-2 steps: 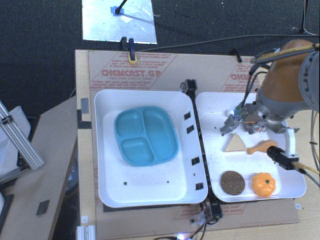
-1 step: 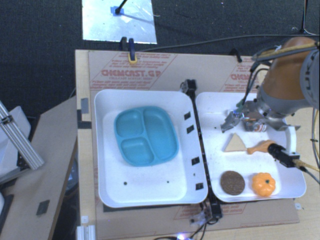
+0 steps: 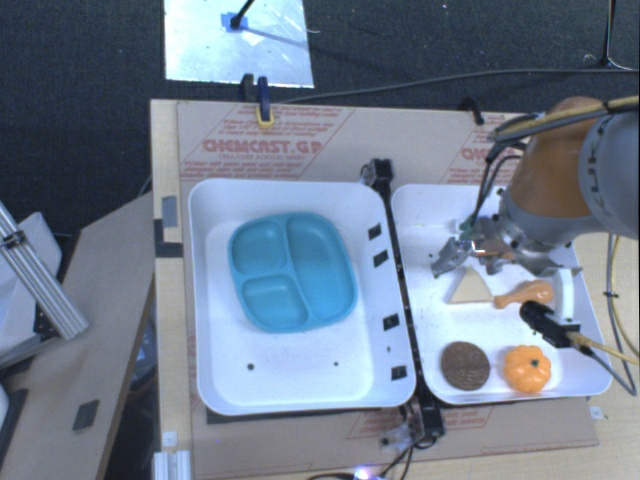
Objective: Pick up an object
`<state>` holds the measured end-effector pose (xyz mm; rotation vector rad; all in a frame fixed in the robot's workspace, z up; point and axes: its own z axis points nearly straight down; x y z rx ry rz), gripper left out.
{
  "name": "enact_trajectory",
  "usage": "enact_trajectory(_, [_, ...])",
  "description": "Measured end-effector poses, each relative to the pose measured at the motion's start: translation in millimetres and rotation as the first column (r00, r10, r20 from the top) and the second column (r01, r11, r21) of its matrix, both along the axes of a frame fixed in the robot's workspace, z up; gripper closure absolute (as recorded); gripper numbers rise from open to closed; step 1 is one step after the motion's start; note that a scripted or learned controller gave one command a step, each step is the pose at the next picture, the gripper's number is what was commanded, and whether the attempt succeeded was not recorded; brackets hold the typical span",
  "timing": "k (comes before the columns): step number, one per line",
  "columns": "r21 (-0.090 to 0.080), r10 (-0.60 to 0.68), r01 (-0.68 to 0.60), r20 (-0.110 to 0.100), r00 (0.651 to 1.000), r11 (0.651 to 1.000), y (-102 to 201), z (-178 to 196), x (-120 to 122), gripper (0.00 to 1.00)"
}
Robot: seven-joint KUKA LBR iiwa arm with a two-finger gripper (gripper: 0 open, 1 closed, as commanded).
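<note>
Here the pincer (image 3: 462, 255) hangs low in the right bin (image 3: 420, 318), beside a tan wedge (image 3: 467, 288), likely its target; whether it grips anything I cannot tell. The blue tray (image 3: 292, 271) fills the left bin (image 3: 215, 368).

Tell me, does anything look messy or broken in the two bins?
Nothing looks broken or spilled. The blue plate sits a bit crooked in the left bin. In the right bin, the cookie, pumpkin, drumstick and wedge lie apart, below the gripper.
</note>
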<state>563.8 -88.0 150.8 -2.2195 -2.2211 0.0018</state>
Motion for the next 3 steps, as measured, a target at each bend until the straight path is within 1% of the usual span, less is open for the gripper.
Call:
enact_trajectory(1, [-0.003, 0.001, -0.001, 0.008, 1.0, 1.0, 2, -56, -6, 0.0])
enact_trajectory(2, [-0.005, -0.002, 0.002, 0.014, 1.0, 1.0, -1, -60, -2, 0.0])
enact_trajectory(3, [-0.01, -0.003, 0.003, 0.028, 1.0, 1.0, -3, -47, 2, 1.0])
